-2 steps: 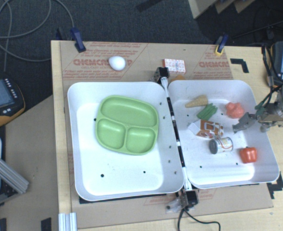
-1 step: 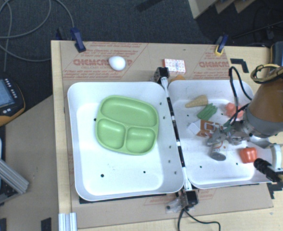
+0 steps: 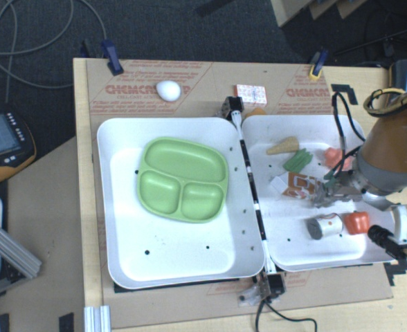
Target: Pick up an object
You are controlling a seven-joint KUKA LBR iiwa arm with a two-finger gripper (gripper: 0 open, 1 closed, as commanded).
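Reaching in from the right, the arm (image 3: 390, 151) has its pincer (image 3: 326, 194) low in the right bin (image 3: 286, 251), over a white and orange packet (image 3: 302, 185). Can't tell the pincer's state, too blurred. Nothing visibly held. Just below the pincer: a grey-capped cylinder (image 3: 326, 225), lying down, long axis left-right, grey end pointing left, an orange piece (image 3: 356, 221) touching its right end. Toward the bin's far side: a tan wedge (image 3: 283, 146) and a green piece (image 3: 298, 160), both lying on a diagonal, plus an orange item (image 3: 333, 155) near the arm. The left bin (image 3: 120, 241) holds a green divided plate (image 3: 184, 179). On the bench (image 3: 93, 185) behind the bins: a white egg (image 3: 167, 90), a small patterned box (image 3: 251, 94).
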